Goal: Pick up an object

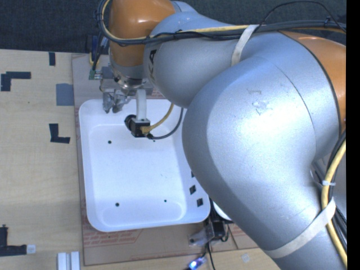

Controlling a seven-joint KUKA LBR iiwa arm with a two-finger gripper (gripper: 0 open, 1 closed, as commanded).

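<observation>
Hovering over the white bin's [93, 167] far left corner, your gripper [114, 104] shows no object nearby; its grip state can't be told.

The arm [253, 122] hides perhaps most of the second bin.

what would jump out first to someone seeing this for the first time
The huge grey arm fills the right half of the view, its orange band at the top centre. Below that band the gripper hangs over the far left corner of a shallow white bin, which sits on the tan bench marked with dark tape pieces.
</observation>
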